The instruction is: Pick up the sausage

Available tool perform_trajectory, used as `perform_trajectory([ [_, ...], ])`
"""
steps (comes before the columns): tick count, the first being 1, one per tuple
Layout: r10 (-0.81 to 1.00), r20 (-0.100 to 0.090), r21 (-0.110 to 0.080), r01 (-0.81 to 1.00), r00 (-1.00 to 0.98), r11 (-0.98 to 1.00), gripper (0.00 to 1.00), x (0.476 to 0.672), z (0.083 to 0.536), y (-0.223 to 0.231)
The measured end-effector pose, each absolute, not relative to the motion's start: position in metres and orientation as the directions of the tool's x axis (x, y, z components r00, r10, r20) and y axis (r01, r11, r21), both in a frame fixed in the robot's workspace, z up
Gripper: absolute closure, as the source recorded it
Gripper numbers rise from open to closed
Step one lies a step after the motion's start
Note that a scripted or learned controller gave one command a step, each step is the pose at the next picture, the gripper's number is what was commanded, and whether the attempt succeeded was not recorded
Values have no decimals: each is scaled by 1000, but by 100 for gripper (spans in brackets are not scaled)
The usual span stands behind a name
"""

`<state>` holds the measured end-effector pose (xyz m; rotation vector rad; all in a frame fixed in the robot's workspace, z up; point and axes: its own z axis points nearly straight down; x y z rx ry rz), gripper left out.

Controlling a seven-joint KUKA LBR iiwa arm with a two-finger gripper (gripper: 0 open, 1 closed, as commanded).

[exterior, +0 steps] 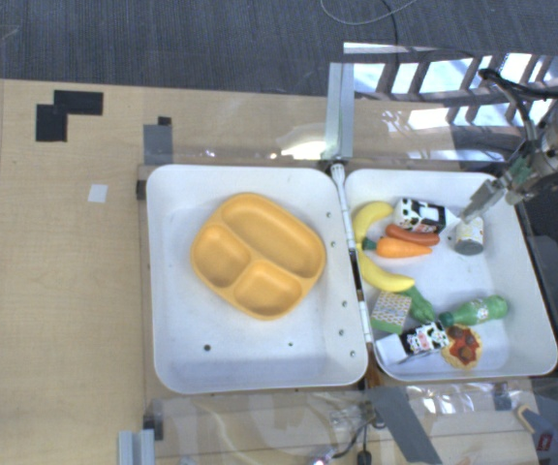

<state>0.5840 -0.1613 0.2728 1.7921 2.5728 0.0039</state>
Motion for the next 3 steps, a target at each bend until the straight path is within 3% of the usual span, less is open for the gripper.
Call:
perform_trajectory([
  [1, 814, -10, 7, 814, -580, 580, 0, 561, 385, -206],
  [2, 812, -19, 14, 812, -583, 583, 100, 563, 398, -205],
  [3, 828, -8, 7, 828, -561, 561, 100, 614, 438, -205],
])
